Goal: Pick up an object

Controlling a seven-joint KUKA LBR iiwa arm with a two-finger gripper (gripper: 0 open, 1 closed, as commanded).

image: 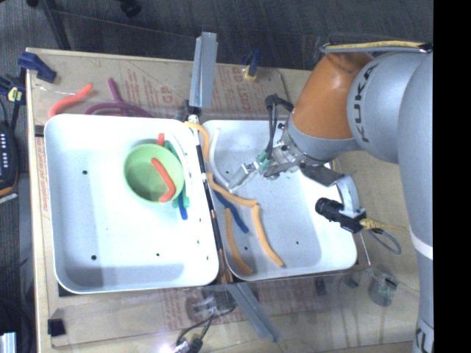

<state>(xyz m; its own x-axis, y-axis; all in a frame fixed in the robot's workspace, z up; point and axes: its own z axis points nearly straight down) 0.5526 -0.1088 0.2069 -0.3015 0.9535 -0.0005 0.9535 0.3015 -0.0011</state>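
You are looking at the reach stage of the pick: the gripper (259,166) sits low over the upper middle of the right bin (335,252), and nothing is visibly held between its fingers, so judge the grasp as not yet made. Whether the claw is open or closed you cannot tell from this slanted view; the metal parts at the wrist blur together against the white floor. The likely candidates lie just beside and below it: a long orange flexible strip (254,219) that curls from the bin's upper left corner down across the floor toward the lower edge, and a short blue piece (234,216) lying beside that strip near the bin's left wall. The left bin (96,263) holds a green bowl (147,176) with a red curved piece (171,176) resting across it, well apart from the claw. The next move, as you should read it, calls for settling the claw squarely astride one thin item, most plausibly the orange strip just to its lower left, then closing and lifting straight; such a slim, limp thing could slip out. The arm (383,101) comes in from the right, its orange band (331,98) above the wrist, bent steeply down into the bin.
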